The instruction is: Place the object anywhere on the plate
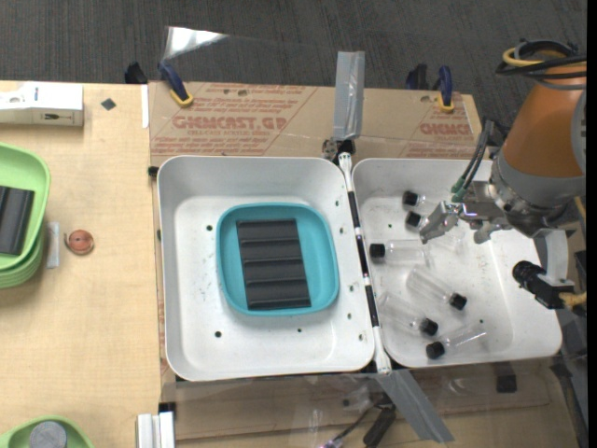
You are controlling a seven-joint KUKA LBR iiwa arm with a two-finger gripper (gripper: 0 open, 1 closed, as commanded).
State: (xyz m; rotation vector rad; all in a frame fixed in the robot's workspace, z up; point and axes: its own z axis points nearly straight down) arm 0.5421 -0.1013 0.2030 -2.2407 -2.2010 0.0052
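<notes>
Task looks barely started. The teal plate (278, 258) sits mid left bin (187, 343) and carries a black ridged insert (272, 263); none of the pick objects lie on it. The objects are clear tubes with black caps (427, 297), all scattered in the right bin (522, 348): a few caps near its top-left corner, one by the left wall, several tubes toward the bottom edge. All of them lie on the bin floor.

The gripper (454, 219) hangs over the upper middle of the right bin, at the end of the grey arm with its orange band (550, 129). Its metal tip points left toward the caps near the top-left. I can't tell how far open it is; the fingers blur into the wrist hardware and no tube is seen between them. So no confirmed grasp.

Left to do, by my read: get hold of one tube, lift it, carry it across the divider between the bins, and set it on the plate.

Writing: the cardboard sheet (280, 119) behind the bins has red print reading roughly "GKMCAST.GP", partly smeared, and the same print starts again on the right side under the clamp. A white box (42, 105) at the bench's top-left corner has a small label, too small to read.
</notes>
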